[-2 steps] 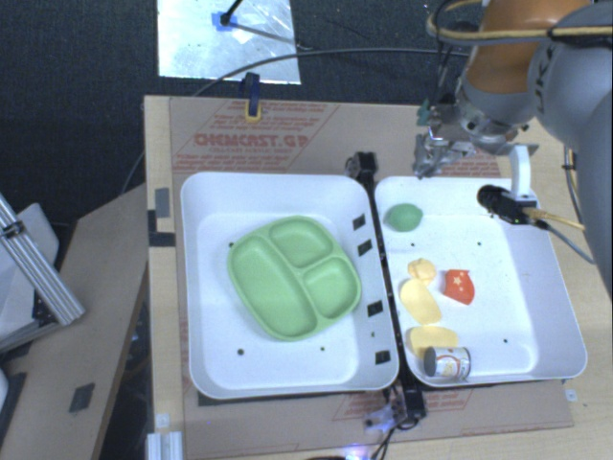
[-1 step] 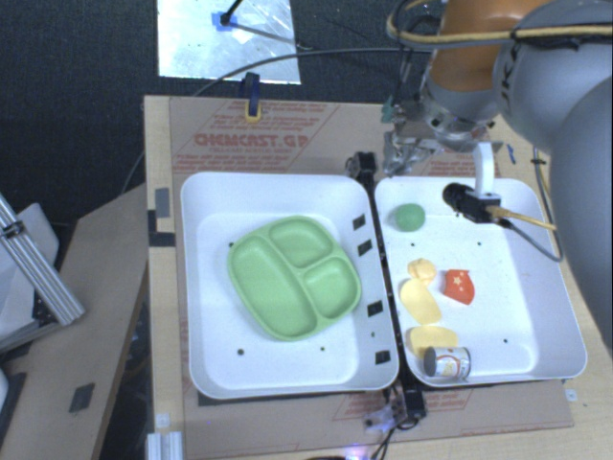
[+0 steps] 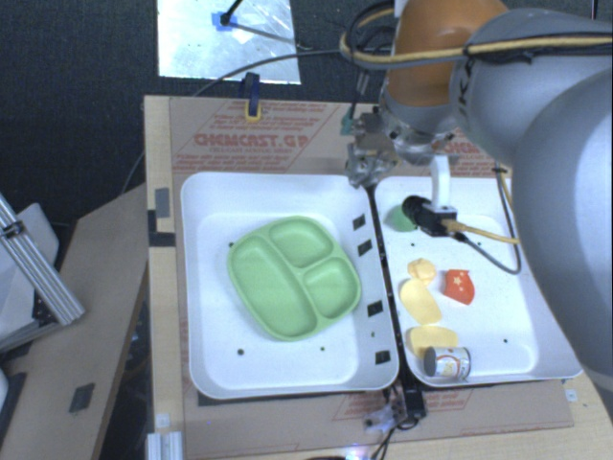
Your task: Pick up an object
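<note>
The right bin (image 3: 517, 333) holds several small objects: a green item (image 3: 399, 220) at its far left, a small yellow piece (image 3: 421, 269), a red piece (image 3: 459, 286), two pale yellow pieces (image 3: 420, 302) (image 3: 433, 337) and a small can (image 3: 447, 362) lying at the front. My gripper (image 3: 369, 169) hangs over the far end of the divider between the bins, a little left of the green item and above it. The grey arm with its orange band covers the bin's far right part. Nothing shows in the gripper's grasp.
The left bin (image 3: 206, 257) holds a green divided plate (image 3: 294, 276) in its middle. A black and white fitting with a cable (image 3: 433, 214) hangs from the wrist over the right bin's far part. Cardboard lies under both bins.
</note>
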Controlling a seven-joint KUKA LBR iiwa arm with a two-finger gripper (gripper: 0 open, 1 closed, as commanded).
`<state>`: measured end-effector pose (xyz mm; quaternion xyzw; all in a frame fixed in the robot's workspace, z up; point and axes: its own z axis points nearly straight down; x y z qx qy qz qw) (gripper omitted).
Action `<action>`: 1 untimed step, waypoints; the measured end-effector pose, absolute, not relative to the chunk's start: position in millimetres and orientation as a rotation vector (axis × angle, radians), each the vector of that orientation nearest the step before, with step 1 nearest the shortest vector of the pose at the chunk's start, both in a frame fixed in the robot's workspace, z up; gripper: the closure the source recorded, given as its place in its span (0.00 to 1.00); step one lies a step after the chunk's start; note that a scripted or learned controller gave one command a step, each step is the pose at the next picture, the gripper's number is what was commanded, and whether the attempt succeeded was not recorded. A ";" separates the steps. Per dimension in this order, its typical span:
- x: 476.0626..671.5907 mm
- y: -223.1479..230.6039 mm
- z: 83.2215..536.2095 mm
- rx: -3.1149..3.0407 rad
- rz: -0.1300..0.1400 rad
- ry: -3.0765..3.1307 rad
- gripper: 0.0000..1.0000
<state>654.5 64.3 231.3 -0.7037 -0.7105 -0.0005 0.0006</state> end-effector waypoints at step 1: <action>664.5 109.1 220.5 -2.213 -0.004 -2.232 1.00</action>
